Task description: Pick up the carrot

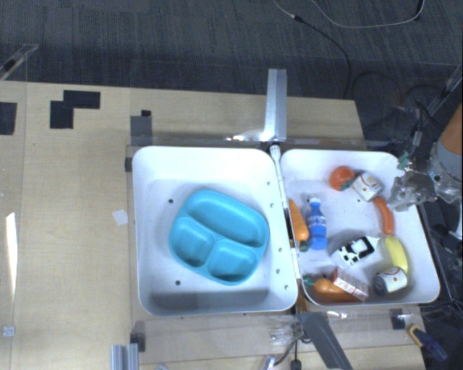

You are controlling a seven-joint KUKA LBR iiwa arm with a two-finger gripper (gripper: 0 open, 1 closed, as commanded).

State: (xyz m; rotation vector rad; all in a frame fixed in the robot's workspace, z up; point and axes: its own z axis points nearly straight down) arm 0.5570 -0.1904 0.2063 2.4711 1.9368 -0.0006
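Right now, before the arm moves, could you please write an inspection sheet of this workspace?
Surface: wooden bench bearing two white bins, the left bin and the right bin.
Job's things: carrot lies in the right bin along the wall between the bins, beside a blue bottle.
Clutter: blue divided plate in the left bin; in the right bin a tomato, a banana, a black-and-white toy and small packets.
Grippers: gripper over the right bin's right edge; finger state unclear.
Cables: black cable on the floor behind the bench.
Surroundings: dark carpet.
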